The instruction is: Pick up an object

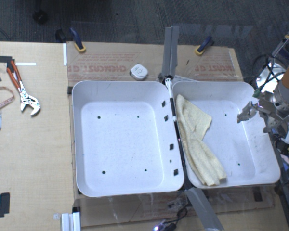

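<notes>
A cream towel (197, 146) lies crumpled along the left side of the right bin (260, 177), running from the back wall down to the front corner. My gripper (256, 121) hangs over the right side of that bin, near its right wall and well to the right of the towel. Its two grey fingers stand spread apart, open, with nothing between them. One fingertip (242, 116) points left toward the middle of the bin.
The left bin (79, 129) sits beside the right one, with a grey divider bar (169, 57) running back between them. A white round tape measure (139, 71) lies behind the bins. Pliers (21, 93) rest on the wooden bench at far left. Cables hang at the right.
</notes>
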Available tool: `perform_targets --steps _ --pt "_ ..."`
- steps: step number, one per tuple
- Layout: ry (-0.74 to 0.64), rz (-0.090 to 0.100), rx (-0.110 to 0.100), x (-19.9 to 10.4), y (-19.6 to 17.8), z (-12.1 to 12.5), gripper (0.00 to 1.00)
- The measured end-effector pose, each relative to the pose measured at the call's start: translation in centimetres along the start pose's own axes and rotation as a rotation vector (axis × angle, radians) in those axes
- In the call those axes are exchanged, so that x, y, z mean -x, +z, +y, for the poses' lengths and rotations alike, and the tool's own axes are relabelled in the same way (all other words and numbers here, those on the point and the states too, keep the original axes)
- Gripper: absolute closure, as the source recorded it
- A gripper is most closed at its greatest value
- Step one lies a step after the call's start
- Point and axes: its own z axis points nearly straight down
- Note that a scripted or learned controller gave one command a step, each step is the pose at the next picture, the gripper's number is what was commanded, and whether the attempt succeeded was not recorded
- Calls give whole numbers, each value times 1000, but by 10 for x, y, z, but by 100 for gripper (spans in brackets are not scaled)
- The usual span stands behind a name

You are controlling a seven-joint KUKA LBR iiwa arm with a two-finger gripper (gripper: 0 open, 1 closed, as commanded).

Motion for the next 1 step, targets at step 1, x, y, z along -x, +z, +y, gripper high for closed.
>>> perform_targets --steps 1 --pt "38 0 0 -123 -12 -35 0"
